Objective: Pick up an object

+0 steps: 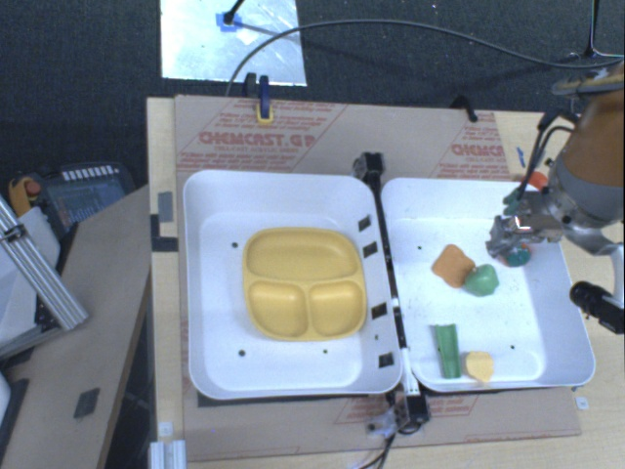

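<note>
Nearest to the camera, close to the front wall of the right bin (562, 291), lie two small things side by side: one green stick-shaped block (446, 350), lying lengthwise toward the front, and one small yellow piece (479, 365) just beside it on the right, nearly touching. Further back in the same bin, near its middle, one orange lump (452, 265) and one green rounded object (480, 280) touch each other. That makes four loose objects on this bin's floor, and a fifth small teal thing (516, 256) sits under the gripper (508, 240), at the right of the orange and green pair.

One arm (591, 174) comes in from the right, with its orange band above the wrist, and its gripper is low over the right bin's back half. Whether the pincer is open or closed cannot be told, because the fingers are blurred and dark, and it is not clear if the teal thing is between them or only below them.

Two white bins stand side by side, their inner walls touching along the middle. In the left bin (210, 213) lies one yellow divided plate (301, 283) with three compartments, centred, with bare white floor all around it. In the right bin the back left corner and the front right corner have free floor, and the objects keep away from the walls except the front pair.
</note>
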`<state>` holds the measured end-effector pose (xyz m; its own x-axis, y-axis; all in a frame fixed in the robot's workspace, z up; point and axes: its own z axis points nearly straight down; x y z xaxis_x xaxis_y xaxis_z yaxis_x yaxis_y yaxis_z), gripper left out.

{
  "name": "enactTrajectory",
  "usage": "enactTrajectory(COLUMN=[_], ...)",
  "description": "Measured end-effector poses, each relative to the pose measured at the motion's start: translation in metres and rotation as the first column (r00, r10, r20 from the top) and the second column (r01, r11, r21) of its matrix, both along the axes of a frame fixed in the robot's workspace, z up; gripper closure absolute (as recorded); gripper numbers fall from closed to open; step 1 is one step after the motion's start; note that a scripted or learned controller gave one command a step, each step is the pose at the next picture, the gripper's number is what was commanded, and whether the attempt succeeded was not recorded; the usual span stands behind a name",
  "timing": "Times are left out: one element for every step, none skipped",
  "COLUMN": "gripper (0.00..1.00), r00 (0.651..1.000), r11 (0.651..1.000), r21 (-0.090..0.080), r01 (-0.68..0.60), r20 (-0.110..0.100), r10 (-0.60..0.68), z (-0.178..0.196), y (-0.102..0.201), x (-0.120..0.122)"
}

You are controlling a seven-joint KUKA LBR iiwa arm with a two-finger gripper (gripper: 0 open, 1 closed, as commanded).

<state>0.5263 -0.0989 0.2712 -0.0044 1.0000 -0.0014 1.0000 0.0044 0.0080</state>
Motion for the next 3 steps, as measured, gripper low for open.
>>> enactTrajectory(gripper=[1.0, 1.0, 1.0], r00=[1.0, 1.0, 1.0], r11=[1.0, 1.0, 1.0], r21=[0.004, 0.003, 0.004], r01=[-0.005, -0.006, -0.005], r20=[-0.005, -0.006, -0.006], r10=[0.005, 0.006, 0.005], z=[0.003, -0.008, -0.009], y=[0.056, 0.112, 0.162], x=[0.006, 0.018, 0.013])
